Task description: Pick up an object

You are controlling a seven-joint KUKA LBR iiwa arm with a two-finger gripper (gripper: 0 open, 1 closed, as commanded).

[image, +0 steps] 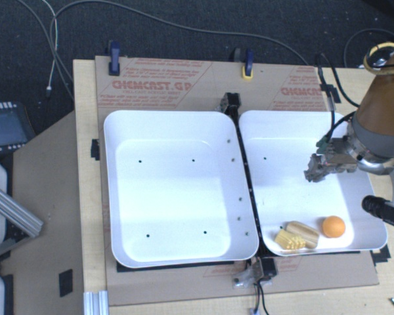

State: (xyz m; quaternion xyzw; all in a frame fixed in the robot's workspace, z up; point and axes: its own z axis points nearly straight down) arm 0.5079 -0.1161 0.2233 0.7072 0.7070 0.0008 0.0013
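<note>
Over the right bin (276, 133), toward the table's right edge, the tool (313, 173) hangs with nothing visibly in it; its opening cannot be told. An orange ball (333, 226) and corn cob (290, 241) lie near the front edge, so a straight descent would likely close on bare bin floor.

A pale wooden worktop (92, 176) stands on dark grey carpet (184, 18). On it lies a sheet of brown cardboard (177, 84) with red lettering, held along the far edge by a blue clamp (114, 56) at its left corner and a blue-and-yellow clamp (248, 63) farther right. Thin light cables (52, 25) loop over the carpet behind the worktop, and a dark cable (354, 41) curves at the far right. At the left edge sit a dark ribbed device (3, 125) and a length of aluminium rail (13, 209). The light is even, with soft shadows
</note>
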